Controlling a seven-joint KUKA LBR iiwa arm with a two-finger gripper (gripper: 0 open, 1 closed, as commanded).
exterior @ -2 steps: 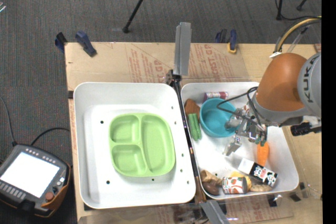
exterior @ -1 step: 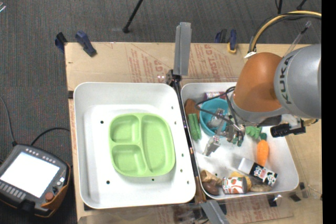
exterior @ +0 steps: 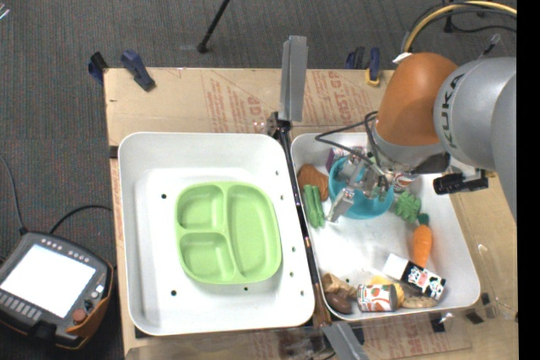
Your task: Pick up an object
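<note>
gripper (exterior: 348,200) hangs low in the right bin (exterior: 460,244), at the left rim of a teal bowl (exterior: 369,202), and whether it is pinching anything cannot be told from this slant. objects to pick lie around it: a brown piece (exterior: 313,178) and a green vegetable (exterior: 313,206) just left of the bowl, a green block (exterior: 408,206) and a carrot (exterior: 421,243) to its right, a small can (exterior: 379,296) and a black-and-white carton (exterior: 420,278) by the near wall. left bin (exterior: 139,173) holds a green divided plate (exterior: 228,233).
</note>
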